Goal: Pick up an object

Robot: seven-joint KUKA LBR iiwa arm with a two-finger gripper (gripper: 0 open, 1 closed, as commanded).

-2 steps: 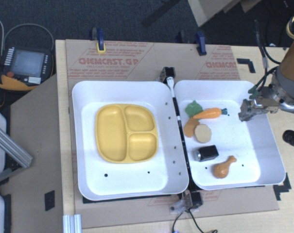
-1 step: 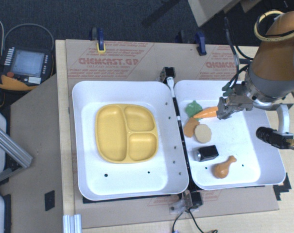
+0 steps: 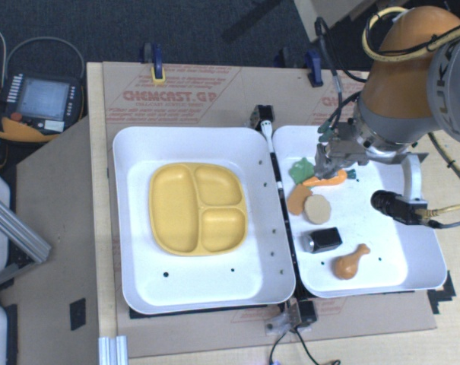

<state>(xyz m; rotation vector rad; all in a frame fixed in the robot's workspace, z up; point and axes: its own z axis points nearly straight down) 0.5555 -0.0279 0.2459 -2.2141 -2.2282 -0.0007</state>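
On the counter (image 3: 100,226), a cardboard-covered board, two shallow white plastic bins sit side by side. The left bin (image 3: 138,272) holds a yellow tray (image 3: 198,207), smooth and matte, with rounded corners and three moulded compartments; it lies flat near the bin's middle.

The right bin (image 3: 420,272) holds the loose things. Taking the tray as landmark, all of them lie to its right, past the seam between the bins. Nearest the tray are a green piece (image 3: 300,170) with a leafy outline and, below it, a tan rounded lump (image 3: 297,200). Just right of the lump is a pale beige disc (image 3: 318,209), touching or almost touching it. Below the disc lies a black block (image 3: 323,239), glossy and box-shaped. Lower right of the block is a brown drumstick shape (image 3: 350,261), bulbous at one end and narrow at the other.

An orange carrot (image 3: 326,179), slim and tapered, lies level with the tray's upper part, between the green piece and the tool (image 3: 337,158). The tool hangs directly over the carrot's right end, close above it or touching it; I cannot tell how wide it stands, nor whether it grips anything.
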